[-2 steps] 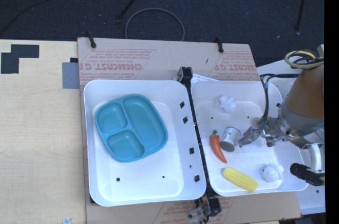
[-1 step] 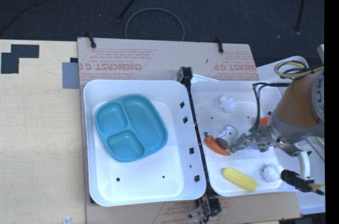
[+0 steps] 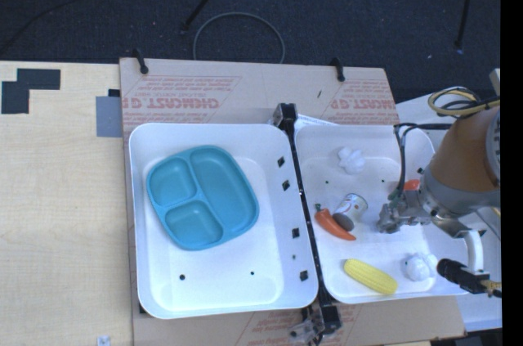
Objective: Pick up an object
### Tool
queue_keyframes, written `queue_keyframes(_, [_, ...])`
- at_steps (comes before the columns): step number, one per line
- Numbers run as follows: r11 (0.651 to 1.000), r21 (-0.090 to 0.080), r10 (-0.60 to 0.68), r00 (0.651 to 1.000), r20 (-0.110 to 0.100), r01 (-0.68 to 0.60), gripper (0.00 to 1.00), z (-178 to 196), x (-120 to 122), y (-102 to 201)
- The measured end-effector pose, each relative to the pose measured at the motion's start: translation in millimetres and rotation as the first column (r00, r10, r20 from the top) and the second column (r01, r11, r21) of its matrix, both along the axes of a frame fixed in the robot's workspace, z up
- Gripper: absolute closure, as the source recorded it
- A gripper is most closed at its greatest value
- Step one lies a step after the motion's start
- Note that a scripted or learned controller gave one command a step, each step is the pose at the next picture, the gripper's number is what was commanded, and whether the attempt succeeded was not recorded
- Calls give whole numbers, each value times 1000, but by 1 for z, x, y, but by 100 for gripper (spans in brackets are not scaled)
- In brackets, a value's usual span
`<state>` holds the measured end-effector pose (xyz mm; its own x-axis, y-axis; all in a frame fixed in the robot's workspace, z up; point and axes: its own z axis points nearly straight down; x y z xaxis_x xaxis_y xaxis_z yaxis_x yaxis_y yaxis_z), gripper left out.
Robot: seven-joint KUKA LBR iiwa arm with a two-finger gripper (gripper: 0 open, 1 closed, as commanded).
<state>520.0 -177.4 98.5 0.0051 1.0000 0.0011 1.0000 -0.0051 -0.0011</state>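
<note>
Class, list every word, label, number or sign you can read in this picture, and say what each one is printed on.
"CHEMCRZT GP", roughly, in red, upside down, on the cardboard sheet behind the left bin; the letters are blurred, so the spelling is uncertain.
The same red print, partly cut off, on the cardboard behind the right bin.
Faint red print on the cardboard at the front edge: too blurred to read.
The small can bears a label: too small to read.

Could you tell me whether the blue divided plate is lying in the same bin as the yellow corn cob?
No, the blue divided plate lies in the left bin, while the yellow corn cob lies in the right bin.
</note>
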Motion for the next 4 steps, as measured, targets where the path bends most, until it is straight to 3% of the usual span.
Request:
queue_keyframes(2, [1000, -2, 7, 1000, 5, -7, 100, 102, 2, 7])
queue_keyframes(3, [1000, 0, 5, 1000, -1, -5, 100, 103, 2, 7])
queue_keyframes(4, [1000, 2, 9, 1000, -2, -9, 100, 97, 8, 54])
